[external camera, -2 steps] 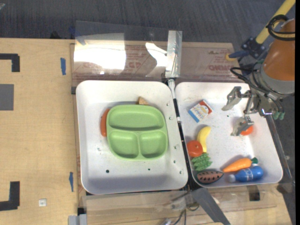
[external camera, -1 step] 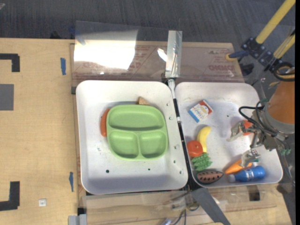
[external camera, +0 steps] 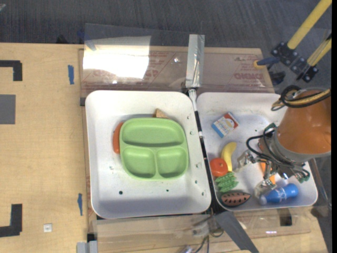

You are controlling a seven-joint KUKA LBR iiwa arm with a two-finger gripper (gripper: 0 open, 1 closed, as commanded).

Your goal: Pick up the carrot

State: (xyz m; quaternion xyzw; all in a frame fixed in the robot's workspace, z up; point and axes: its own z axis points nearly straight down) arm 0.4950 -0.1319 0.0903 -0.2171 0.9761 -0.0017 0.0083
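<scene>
A robot gripper (external camera: 269,177) hangs low over the right-hand white bin (external camera: 247,112), close to its near right corner, with its metal fingers pointing down among the toys; an orange carrot (external camera: 266,170) shows as a slim orange streak right by the fingers, with another bit of orange just below it, but whether the fingers are closed on it or apart cannot be told from above. Dark cables loop around the wrist, and above it the arm's wide orange band (external camera: 305,130) fills the right side of the bin, so the arm stands nearly upright and comes in from the right. Just beneath the gripper lies a blue bottle (external camera: 279,194) on its side. To the left of the gripper are a yellow banana (external camera: 228,153), a red tomato (external camera: 219,166), a green leafy vegetable (external camera: 226,182) and a watermelon slice (external camera: 235,198), bunched near the bin's left wall. A small blue and white box (external camera: 225,124) lies farther back. The left-hand white bin (external camera: 100,157) holds a green divided plate (external camera: 154,147), with something orange peeking out at its left edge
</scene>
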